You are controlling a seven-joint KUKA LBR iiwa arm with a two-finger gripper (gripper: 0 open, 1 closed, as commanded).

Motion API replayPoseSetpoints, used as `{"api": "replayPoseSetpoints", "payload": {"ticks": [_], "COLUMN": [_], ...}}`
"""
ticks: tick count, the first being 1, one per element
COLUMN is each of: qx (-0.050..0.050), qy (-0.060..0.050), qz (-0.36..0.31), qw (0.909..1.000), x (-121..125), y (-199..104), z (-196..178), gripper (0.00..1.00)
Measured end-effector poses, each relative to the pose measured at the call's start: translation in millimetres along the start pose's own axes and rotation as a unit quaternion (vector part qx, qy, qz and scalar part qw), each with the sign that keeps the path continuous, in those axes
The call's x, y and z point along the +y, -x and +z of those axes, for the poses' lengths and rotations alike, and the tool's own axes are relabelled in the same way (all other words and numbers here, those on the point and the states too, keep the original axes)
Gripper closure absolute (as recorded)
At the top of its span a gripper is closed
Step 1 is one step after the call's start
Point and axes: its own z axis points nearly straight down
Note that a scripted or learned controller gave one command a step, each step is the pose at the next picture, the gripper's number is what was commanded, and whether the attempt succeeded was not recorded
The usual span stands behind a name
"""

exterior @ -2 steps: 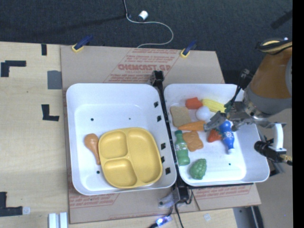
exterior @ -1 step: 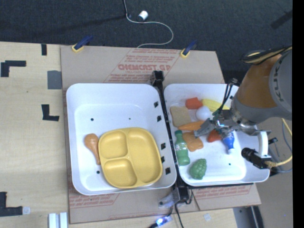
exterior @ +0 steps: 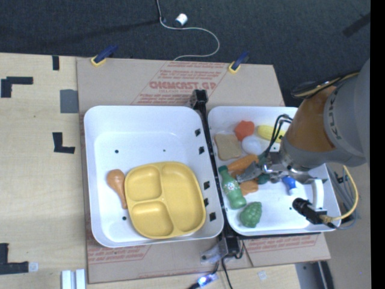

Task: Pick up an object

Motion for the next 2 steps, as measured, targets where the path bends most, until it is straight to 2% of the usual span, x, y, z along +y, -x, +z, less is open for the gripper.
{"api": "replayPoseSetpoints", "payload": {"ticks": [1, 2], "qx": [0.0, 0.0], "qy": [0.002, 0.002], "qz": [0.0, 0.0], "qw": [1.0, 1.0], "x": [0.2, 0.4], "y": [0.0, -0.1], "z": [-2.2, -12.9], "gripper": [0.0, 1.0]}}
